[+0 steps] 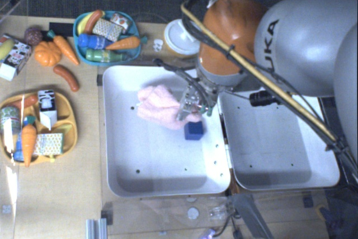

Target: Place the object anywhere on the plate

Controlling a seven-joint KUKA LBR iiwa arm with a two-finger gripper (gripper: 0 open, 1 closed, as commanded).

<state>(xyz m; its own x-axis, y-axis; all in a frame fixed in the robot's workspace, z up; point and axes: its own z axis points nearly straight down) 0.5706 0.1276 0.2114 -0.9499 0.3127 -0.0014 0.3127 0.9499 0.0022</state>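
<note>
wooden bench (61,176), two white bins; grey arm (302,42) reads "kuka"; hand (193,106) over pink cloth (159,104), grip state unclear.

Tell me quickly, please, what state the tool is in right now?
Tool: low in the left bin, over the pink cloth beside the blue block; open or closed cannot be told.

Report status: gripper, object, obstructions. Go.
Gripper low in left white bin, at pink crumpled cloth's right edge. Small blue cube just below gripper, not between fingers. White round plate behind bin, partly under arm.
</note>
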